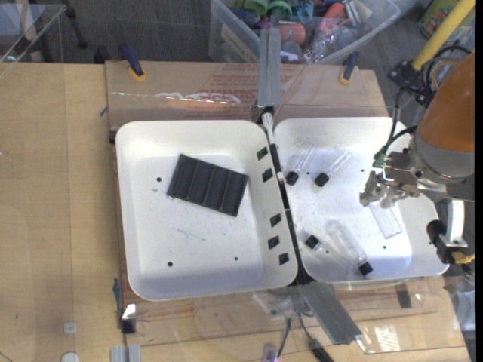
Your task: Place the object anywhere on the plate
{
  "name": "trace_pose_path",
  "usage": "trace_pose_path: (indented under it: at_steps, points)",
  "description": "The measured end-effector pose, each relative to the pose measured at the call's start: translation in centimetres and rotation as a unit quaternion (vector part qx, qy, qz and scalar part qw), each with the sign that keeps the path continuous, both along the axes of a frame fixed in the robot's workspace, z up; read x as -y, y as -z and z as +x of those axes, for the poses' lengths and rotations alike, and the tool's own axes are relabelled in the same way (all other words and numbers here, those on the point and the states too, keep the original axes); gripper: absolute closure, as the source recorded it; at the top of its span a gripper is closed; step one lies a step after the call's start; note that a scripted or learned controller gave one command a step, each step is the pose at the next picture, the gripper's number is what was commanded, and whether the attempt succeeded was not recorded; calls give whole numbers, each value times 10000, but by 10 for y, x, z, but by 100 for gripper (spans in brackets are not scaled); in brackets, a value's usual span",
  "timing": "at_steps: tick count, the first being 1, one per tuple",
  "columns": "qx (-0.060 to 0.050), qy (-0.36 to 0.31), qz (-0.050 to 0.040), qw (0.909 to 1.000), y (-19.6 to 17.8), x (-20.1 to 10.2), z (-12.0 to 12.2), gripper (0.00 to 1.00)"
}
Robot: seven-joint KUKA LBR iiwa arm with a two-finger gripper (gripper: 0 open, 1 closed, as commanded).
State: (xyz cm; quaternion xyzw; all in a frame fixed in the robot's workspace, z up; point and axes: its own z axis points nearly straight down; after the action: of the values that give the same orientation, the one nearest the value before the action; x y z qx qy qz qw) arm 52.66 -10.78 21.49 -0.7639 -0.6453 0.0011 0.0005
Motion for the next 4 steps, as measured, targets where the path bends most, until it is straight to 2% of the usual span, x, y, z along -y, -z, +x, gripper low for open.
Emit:
trace_pose_path:
  at_steps: [1, 2, 3, 4]
  points:
    - [-2, 3148, -7, 9491, -50, 21, 18, 100]
    - [-4, 3149, -5, 9491, -50, 21, 18, 0]
    - [-29, 4450, -1, 8955, 32, -25, -48, 0]
    - [-5, 3804, -3, 9248, 15, -68, -48, 0]
